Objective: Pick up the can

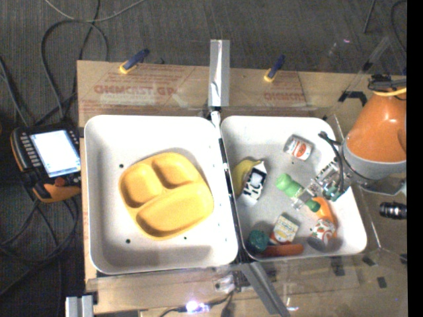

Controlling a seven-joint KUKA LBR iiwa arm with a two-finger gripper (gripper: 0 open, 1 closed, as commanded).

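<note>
White, shallow and side by side, two bins sit on the bench point(92, 88). The left bin point(99, 177) holds a yellow divided tray point(165, 193). The right bin point(360, 236) holds the clutter: a banana point(241, 172) touching a black-and-white carton point(254, 183), a green bottle point(289, 184), a small yellow-labelled box point(285, 228), a dark green lump point(257, 240) beside a red strip point(285, 249), and an orange-and-white object point(323, 230). The can point(299, 148) — silver with a red label — lies on its side near the far wall, apart from the rest. Over the bin's right side the grey-and-orange arm point(377, 137) reaches in; its gripper point(327, 183) hangs low just beside the green bottle — whether the jaws are wide or closed cannot be told.
</note>
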